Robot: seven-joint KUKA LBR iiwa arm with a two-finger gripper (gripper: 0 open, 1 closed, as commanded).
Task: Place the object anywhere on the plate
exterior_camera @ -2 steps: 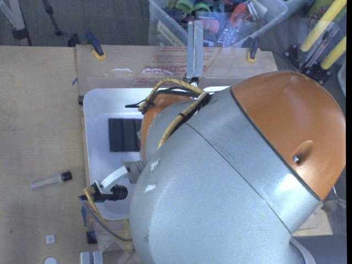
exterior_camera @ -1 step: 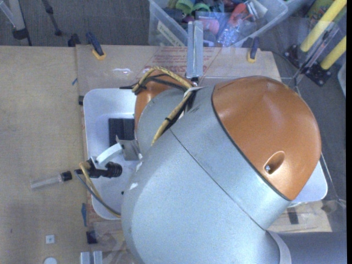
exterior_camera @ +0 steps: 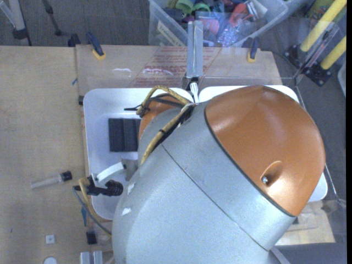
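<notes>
- Task's thing, as far as I can judge: the flat black block (exterior_camera: 122,135), lying in the left bin (exterior_camera: 88,126) near its left wall and apart from it.
- Just right of the block there's an orange-brown curved edge, likely the plate (exterior_camera: 146,124). It's mostly covered by the cables (exterior_camera: 159,95) and the arm (exterior_camera: 220,191), so I can't tell whether block and plate touch.
- Fingers: cannot tell if apart or together from this angle, so no claim that anything is held.
- Step in hand, my read: the block is not yet on the plate. It's flat and low, so grip across the short side, squarely from above. Lift clear of the plate rim before moving across, and set it down rather than dropping it.
- Edges: the bin's left wall and front-left corner are close to the block, with the plate rim on the other side. The approach is tight sideways, so come down vertically.
- Open room: bare bin floor shows above and below the block. The right bin (exterior_camera: 223,92) sits under the arm.
- Risk: the loose yellow cable loops hang over the plate area and could snag.
- The table (exterior_camera: 38,120) outside the bins carries small clutter; stay inside the bin walls.
</notes>
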